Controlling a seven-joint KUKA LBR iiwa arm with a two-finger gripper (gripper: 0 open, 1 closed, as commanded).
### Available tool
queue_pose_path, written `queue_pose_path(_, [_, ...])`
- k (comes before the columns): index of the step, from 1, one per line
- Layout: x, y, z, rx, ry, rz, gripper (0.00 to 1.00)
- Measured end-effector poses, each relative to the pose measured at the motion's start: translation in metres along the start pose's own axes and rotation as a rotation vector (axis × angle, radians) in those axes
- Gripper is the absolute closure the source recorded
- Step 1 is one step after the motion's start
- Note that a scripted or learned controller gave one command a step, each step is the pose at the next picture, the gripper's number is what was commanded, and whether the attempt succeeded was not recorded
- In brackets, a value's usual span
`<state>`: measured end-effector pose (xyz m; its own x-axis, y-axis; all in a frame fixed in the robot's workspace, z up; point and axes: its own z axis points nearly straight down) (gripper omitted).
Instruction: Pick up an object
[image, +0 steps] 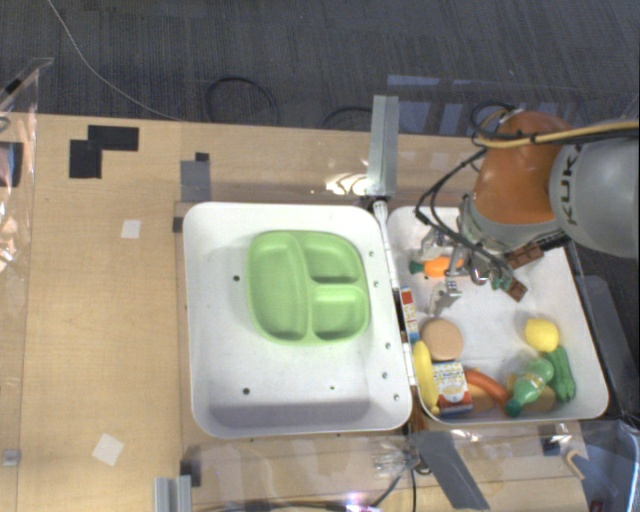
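Gripper (452, 285) hangs over the upper left part of the right bin (590, 400), under the orange band of the arm (560, 180), and from my remote seat that is the fact I steer by. Its metal fingers are a tangle of cable and bracket at this slant, so I cannot tell whether they are apart or together; nothing I can make out sits between them.

Just beside the gripper, toward the bin's left wall, lies a small orange piece (436, 267), which I judge to be the nearest candidate; it may be touching a finger, but the view is too cluttered to say. Below the gripper, nearer the front of the bin, sits a round brown item (443, 338), and in front of that a banana (424, 372) runs its long axis along the left wall, with a small printed carton (451, 387) beside it. Further right along the front edge are a carrot-like piece (487, 385), a green vegetable (562, 373) and a yellow lemon (541, 335), all well apart from the tool.

The left bin (215, 400) holds a green divided tray (305, 285), across the divider from the arm.

My judgement: the pick is not yet made. The shortest move is a small shift toward the orange piece, or a short travel toward the front of the bin for the brown item.
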<state>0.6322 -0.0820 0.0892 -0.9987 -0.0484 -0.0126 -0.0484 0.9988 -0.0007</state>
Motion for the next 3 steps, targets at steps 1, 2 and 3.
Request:
queue_pose_path(1, [0.073, -0.011, -0.002, 0.000, -0.001, -0.056, 0.00])
queue_pose_path(2, [0.005, -0.012, 0.000, 0.000, -0.002, -0.033, 0.00])
queue_pose_path(3, [-0.001, 0.000, 0.000, 0.000, 0.000, 0.069, 0.00])
